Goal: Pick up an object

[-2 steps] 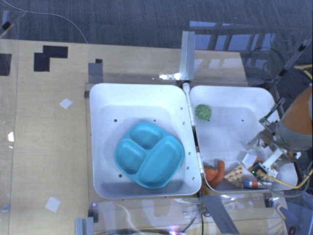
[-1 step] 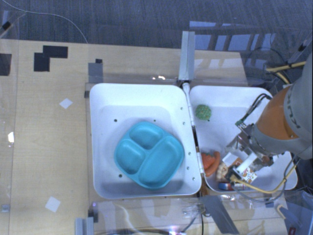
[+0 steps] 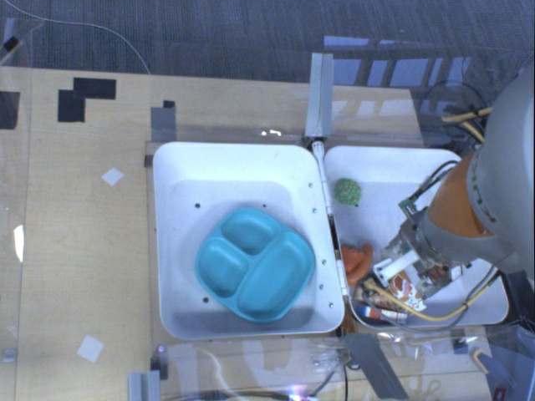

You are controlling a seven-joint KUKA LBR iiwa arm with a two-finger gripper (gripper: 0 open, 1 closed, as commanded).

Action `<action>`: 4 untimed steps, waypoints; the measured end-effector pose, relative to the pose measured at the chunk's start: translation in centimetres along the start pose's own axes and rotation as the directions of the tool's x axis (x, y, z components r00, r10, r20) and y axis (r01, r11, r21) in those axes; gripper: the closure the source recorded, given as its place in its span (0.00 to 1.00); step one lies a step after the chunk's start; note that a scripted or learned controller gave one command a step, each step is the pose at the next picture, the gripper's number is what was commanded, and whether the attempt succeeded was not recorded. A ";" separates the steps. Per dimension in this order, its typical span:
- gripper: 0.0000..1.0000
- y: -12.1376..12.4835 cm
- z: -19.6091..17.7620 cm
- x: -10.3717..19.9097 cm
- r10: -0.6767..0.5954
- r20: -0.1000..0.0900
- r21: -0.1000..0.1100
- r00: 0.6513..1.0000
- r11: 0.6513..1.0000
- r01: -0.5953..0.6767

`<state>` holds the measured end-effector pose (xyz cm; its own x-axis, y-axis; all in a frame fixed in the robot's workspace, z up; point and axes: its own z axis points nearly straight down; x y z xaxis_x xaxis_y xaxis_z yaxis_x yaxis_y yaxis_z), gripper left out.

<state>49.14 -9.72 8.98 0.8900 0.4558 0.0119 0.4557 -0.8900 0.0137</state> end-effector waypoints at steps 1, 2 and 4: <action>0.00 4.5 -0.7 6.9 0.075 0.012 0.013 0.997 0.997 -0.075; 0.00 3.3 -9.4 10.2 0.231 0.012 0.010 0.973 0.973 -0.231; 0.00 -0.1 0.0 0.1 0.266 0.002 0.008 0.964 0.964 -0.266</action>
<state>49.17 -9.65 8.98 0.9791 0.2031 0.0134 0.2031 -0.9792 0.0019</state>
